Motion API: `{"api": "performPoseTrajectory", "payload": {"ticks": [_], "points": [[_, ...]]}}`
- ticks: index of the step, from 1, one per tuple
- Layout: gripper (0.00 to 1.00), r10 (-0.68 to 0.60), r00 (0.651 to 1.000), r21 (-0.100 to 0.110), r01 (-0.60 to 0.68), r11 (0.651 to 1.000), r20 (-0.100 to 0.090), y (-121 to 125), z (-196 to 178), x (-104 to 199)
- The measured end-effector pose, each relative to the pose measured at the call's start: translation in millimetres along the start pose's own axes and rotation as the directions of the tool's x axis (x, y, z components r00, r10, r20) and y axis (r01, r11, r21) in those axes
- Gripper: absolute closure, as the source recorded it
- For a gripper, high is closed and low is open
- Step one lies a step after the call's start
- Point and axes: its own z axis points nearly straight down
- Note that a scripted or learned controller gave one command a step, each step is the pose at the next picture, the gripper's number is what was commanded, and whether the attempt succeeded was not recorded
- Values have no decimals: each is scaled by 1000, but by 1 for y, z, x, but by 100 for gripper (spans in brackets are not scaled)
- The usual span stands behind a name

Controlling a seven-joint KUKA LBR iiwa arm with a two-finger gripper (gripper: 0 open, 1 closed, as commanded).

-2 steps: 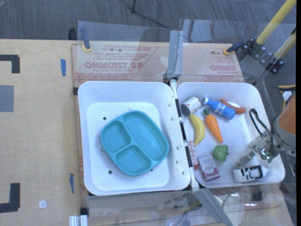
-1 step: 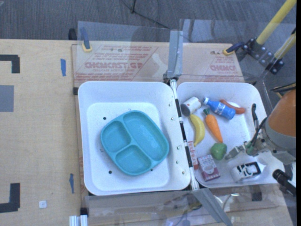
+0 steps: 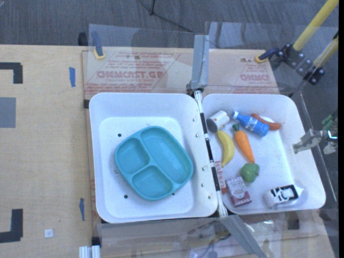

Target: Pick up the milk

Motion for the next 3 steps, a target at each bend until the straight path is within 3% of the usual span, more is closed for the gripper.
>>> {"api": "performPoseTrajectory", "payload": {"ticks": [1,2,3], "points": [[0,87,996,3,-87,996,-2,-2,144,14],[0,-131,991,-4,131,991,-2,1,180,-7],[0,-252,968,-7,252,968,5,38,181,0]]}}
